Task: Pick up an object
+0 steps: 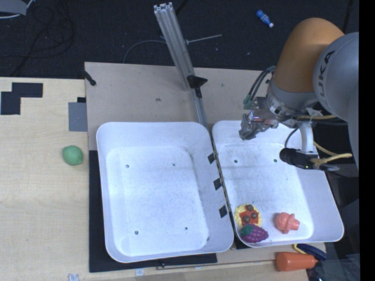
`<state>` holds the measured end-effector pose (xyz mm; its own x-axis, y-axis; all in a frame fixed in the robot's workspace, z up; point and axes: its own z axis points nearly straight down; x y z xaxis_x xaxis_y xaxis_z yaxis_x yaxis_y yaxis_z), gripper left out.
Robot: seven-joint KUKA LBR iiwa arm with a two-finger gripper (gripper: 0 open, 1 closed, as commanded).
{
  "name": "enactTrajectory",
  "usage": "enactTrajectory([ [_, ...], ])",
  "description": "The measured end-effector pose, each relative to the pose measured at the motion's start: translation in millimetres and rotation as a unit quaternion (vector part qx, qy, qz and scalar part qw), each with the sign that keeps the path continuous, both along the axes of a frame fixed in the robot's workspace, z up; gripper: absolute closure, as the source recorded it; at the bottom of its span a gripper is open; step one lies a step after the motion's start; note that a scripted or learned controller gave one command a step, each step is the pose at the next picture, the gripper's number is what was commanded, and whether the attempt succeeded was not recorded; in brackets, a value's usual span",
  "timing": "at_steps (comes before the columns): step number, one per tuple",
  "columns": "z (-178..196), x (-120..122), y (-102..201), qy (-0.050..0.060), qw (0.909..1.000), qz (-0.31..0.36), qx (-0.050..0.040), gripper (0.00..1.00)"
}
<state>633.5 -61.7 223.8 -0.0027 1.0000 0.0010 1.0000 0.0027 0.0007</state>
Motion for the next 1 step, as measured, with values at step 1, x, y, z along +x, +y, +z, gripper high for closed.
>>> enactTrajectory([
  [1, 10.6, 3.1, 47.8, 0.0, 1.0, 0.0, 0.0001, 1.0],
])
